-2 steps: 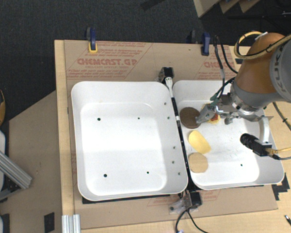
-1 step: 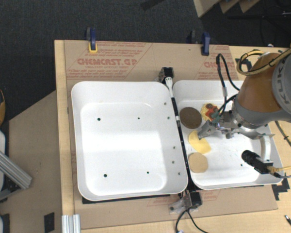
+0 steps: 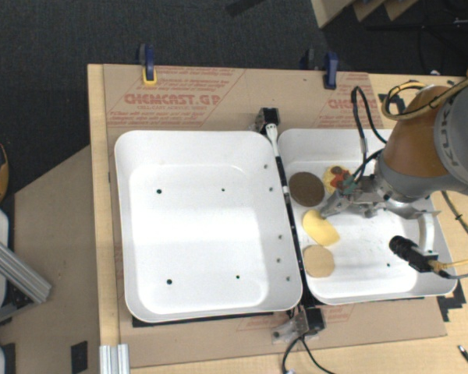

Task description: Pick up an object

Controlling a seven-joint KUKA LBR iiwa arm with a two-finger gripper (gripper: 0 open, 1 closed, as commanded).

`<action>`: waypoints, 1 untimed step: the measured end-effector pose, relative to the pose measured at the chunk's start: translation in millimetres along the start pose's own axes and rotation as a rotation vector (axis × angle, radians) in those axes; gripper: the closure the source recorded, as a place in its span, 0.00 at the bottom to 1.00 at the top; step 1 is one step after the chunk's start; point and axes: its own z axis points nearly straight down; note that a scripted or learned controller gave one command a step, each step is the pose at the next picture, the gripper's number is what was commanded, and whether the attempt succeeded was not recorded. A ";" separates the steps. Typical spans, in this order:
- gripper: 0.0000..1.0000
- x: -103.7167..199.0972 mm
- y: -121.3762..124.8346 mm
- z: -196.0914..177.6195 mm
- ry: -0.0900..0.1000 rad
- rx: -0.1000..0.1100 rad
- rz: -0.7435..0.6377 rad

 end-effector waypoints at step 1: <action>0.00 -46.1 38.1 -2.0 -0.003 -0.004 0.000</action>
